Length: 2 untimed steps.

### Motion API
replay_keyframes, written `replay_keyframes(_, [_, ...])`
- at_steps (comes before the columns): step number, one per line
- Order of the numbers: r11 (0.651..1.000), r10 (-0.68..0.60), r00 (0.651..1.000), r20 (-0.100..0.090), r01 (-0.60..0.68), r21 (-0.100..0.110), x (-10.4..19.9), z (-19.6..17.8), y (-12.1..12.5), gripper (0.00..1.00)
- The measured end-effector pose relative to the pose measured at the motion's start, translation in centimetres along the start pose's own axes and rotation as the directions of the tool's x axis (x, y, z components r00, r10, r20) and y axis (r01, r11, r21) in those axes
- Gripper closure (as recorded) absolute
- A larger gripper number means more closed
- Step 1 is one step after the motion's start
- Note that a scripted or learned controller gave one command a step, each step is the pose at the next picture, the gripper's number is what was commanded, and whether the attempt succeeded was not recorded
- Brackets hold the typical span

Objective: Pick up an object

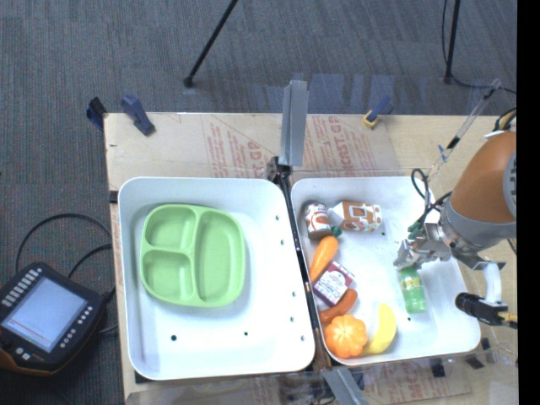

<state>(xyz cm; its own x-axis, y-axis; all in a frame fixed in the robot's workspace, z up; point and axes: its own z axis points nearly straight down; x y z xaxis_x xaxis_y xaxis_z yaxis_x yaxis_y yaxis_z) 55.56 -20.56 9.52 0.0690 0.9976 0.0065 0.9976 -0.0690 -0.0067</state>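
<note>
Gripper (pixel 413 256) positioned directly over green bottle (pixel 413 292) lying in right bin (pixel 460 332), near its right wall. Finger state: cannot tell. Bottle not lifted. Remaining: secure grasp, raise clear.

At the right edge of the frame you see the arm (pixel 489 194): a rounded orange band above a grey wrist section. Black cables (pixel 422 194) loop off its left side, and the gripper (pixel 419 252) below is bare silvery metal.
</note>
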Motion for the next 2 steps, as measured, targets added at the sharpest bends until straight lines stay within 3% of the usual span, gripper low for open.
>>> replay_keyframes(1, [1.0,0.005,1.0,-0.002,-0.005,0.002,0.0,-0.9,0.0,1.0])
replay_keyframes(2, [1.0,0.01,1.0,0.006,-0.01,-0.005,2.8,-11.2,-0.7,1.0])
